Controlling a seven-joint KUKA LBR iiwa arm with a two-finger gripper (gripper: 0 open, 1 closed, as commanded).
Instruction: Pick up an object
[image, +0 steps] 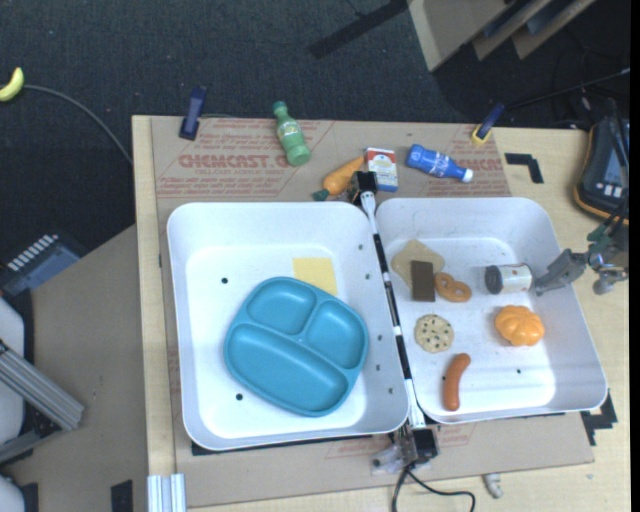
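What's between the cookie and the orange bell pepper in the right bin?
Bare white bin floor between cookie and bell pepper, per the camera view.

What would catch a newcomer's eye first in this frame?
The big blue tray fills most of the left bin, with a yellow slice just behind it. In the right bin lie small toy foods: an orange pumpkin, a cookie and a sausage. The gripper reaches in at the bin's right rim.

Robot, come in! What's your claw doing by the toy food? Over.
Gripper low at right bin's right edge, nothing seen held. Silver can just left of it, orange fruit below. Nothing blocking the can.
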